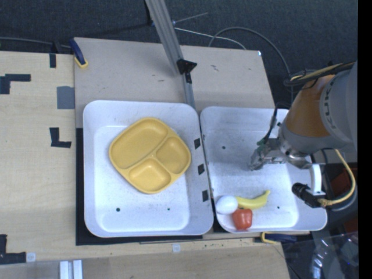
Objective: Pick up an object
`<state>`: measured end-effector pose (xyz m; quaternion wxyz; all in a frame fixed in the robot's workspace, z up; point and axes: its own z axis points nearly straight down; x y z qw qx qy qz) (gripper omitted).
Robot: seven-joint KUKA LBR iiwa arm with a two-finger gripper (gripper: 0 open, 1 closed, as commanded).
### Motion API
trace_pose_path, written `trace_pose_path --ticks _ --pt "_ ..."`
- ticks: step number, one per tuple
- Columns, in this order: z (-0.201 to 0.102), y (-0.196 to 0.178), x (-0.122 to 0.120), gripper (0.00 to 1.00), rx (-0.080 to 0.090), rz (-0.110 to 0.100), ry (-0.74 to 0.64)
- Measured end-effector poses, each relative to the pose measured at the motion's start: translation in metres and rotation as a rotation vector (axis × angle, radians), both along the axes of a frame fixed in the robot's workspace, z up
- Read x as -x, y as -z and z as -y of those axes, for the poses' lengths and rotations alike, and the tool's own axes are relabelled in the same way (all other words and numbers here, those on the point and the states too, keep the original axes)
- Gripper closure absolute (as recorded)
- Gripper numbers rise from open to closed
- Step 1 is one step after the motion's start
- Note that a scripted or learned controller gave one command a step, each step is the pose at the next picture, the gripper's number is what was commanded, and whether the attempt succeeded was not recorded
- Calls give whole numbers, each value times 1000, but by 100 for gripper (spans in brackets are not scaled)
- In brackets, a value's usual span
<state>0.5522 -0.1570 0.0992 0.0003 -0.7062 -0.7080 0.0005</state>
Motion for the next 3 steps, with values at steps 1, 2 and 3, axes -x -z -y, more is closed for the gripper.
trace_pose_path --ticks 1,2,3 --pt "-5 -62 -3 100 1 5 1" --pt "-1 -105 -3 100 1 5 1" --pt "-2 -129 -3 100 0 3 1"
